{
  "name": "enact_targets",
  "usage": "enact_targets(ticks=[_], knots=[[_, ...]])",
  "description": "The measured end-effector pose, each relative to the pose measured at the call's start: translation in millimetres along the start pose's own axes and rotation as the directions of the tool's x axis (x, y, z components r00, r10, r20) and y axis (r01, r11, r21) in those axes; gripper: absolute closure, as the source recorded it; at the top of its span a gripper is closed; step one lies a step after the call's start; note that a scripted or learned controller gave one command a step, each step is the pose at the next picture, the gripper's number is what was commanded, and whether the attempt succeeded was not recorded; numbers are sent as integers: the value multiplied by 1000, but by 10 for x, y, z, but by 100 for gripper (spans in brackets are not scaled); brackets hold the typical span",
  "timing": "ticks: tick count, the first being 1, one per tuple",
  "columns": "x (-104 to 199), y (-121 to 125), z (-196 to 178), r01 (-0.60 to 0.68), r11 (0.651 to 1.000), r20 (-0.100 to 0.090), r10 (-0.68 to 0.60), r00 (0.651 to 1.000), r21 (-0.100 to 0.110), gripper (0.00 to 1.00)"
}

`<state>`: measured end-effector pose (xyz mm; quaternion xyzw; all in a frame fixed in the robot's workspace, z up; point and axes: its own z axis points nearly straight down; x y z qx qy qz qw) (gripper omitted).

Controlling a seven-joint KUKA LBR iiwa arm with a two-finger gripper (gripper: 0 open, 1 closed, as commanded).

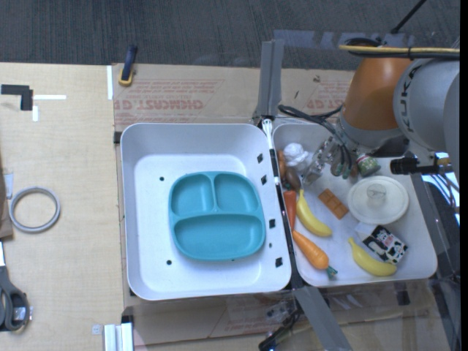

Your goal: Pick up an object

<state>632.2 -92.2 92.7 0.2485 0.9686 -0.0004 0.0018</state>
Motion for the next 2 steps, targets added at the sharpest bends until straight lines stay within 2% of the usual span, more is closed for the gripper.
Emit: enact_targets(ticks=[1, 2], knots=[[0, 1, 0, 0, 1000, 0, 0, 1000, 0, 0], [436, -365, 5, -143, 990, -3, 143, 990, 0, 0]])
